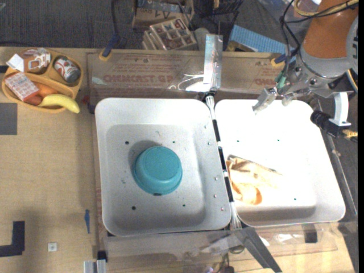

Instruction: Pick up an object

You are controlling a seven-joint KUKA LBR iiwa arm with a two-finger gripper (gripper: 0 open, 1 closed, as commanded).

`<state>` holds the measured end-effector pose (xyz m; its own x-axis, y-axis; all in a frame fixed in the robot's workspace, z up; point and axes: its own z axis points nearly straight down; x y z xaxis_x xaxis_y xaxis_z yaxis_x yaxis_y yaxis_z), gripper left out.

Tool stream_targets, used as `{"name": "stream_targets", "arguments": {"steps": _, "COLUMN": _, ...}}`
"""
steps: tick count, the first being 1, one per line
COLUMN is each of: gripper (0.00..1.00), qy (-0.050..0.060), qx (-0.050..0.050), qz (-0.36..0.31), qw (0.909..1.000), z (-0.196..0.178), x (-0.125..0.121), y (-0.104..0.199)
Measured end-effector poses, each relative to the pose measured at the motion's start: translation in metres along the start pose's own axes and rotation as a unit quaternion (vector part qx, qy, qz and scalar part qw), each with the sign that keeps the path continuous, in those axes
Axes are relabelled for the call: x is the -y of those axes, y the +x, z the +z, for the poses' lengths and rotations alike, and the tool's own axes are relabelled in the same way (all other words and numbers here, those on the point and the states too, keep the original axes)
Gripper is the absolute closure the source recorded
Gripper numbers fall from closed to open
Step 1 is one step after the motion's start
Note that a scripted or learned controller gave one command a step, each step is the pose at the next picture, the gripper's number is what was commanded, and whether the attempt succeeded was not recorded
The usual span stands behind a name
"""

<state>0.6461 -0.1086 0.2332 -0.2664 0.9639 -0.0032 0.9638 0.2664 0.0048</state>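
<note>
A teal bowl [158, 169] lies upside down in the middle of the left bin [114, 118]. In the right bin [318, 209], a flat tan and orange object [250, 181] rests against the left wall near the front. My gripper [272, 97] hangs over the back edge of the right bin, well above the objects, with nothing between its fingers. The fingers look open.
A wooden tray [11, 90] with a banana [60, 102] and small packages sits at the far left of the bench. A cardboard wall [148, 75] runs behind the bins. Cables and boxes lie beyond it.
</note>
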Motion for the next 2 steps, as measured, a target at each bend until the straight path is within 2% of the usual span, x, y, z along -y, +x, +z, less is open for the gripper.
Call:
{"name": "stream_targets", "arguments": {"steps": 1, "gripper": 0.00, "qy": 0.002, "qx": -0.001, "qz": -0.023, "qw": 0.9997, "z": 0.102, "x": 0.068, "y": 0.006}}
{"name": "stream_targets", "arguments": {"steps": 2, "gripper": 1.00, "qy": -0.001, "qx": 0.000, "qz": -0.019, "qw": 0.9998, "z": 0.092, "x": 0.069, "y": 0.002}}
